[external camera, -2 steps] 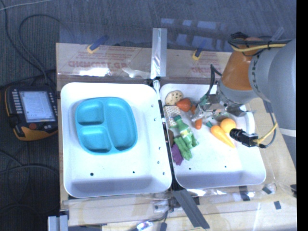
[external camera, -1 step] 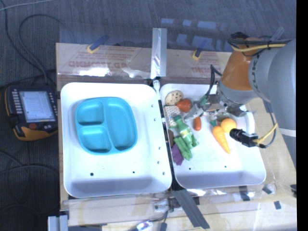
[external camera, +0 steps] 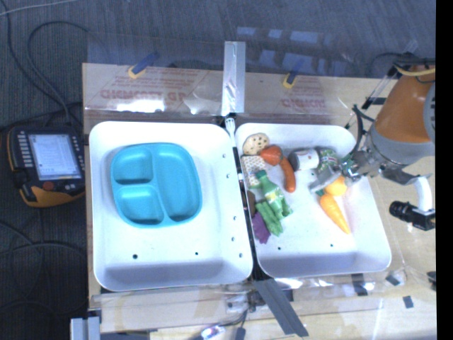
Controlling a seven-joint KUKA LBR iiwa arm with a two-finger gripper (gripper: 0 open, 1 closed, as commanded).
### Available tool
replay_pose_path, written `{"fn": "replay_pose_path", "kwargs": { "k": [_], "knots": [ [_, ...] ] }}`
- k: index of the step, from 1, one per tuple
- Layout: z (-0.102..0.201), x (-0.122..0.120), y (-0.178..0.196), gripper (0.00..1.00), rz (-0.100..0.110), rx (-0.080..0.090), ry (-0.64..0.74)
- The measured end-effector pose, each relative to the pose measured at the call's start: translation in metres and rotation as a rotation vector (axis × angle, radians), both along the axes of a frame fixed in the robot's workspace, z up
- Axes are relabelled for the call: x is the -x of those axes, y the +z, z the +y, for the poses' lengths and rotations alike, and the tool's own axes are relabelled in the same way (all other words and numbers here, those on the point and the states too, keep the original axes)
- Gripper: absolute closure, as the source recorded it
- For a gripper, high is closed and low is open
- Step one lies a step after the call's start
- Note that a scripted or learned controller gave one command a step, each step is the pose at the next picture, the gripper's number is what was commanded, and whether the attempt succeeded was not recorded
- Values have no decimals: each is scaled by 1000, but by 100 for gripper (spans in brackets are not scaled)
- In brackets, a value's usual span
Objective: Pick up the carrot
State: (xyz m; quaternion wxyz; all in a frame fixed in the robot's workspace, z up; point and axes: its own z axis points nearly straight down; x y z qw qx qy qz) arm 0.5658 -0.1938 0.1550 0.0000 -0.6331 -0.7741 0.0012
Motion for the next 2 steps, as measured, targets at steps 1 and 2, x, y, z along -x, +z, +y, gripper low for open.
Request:
{"fn": "replay_pose_path", "kwargs": {
  "k": [1,2],
  "knots": [
    [-30,32,36,0,0,0,-340],
    [-11,16,-59,0,-4,-6,-259]
  ]
}}
